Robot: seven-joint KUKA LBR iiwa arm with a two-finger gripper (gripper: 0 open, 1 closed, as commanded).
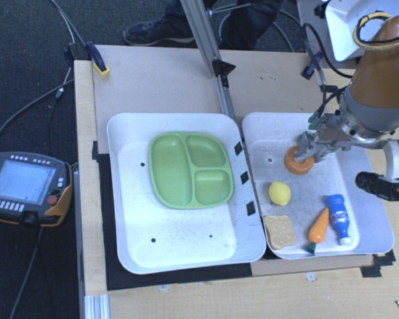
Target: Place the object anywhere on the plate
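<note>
Tool (308,149) over a flat, round orange object (298,162), perhaps touching; grip unclear.

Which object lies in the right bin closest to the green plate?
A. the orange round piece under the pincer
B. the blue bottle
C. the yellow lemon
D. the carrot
C: the yellow lemon lies nearer the green plate than the carrot, blue bottle or orange round piece.
</note>
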